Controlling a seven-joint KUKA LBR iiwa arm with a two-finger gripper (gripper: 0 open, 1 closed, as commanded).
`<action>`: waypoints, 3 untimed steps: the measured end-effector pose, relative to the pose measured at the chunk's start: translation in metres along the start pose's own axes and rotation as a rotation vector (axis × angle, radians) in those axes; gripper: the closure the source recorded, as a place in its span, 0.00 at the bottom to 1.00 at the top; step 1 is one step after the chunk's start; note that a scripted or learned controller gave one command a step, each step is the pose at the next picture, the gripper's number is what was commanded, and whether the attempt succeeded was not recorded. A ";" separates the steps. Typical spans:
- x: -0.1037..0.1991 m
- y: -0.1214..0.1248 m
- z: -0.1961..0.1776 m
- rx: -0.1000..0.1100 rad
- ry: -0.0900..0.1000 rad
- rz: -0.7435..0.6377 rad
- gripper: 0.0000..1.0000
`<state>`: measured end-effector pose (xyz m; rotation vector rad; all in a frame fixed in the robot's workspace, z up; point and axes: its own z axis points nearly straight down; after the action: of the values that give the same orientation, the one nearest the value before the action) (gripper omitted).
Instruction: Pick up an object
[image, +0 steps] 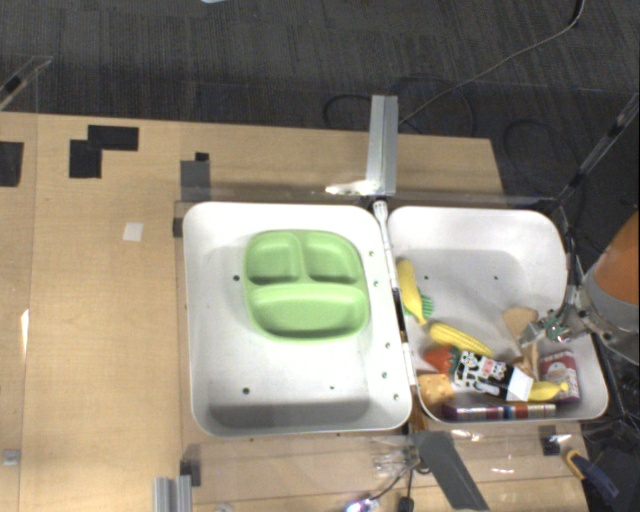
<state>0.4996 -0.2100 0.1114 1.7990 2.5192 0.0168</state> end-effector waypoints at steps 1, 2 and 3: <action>0.000 0.015 -0.018 0.032 0.027 0.071 1.00; -0.002 0.045 0.009 0.000 0.003 0.245 1.00; -0.003 0.048 -0.003 -0.005 0.000 0.237 1.00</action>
<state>0.5452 -0.1969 0.1161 2.0836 2.2877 0.0325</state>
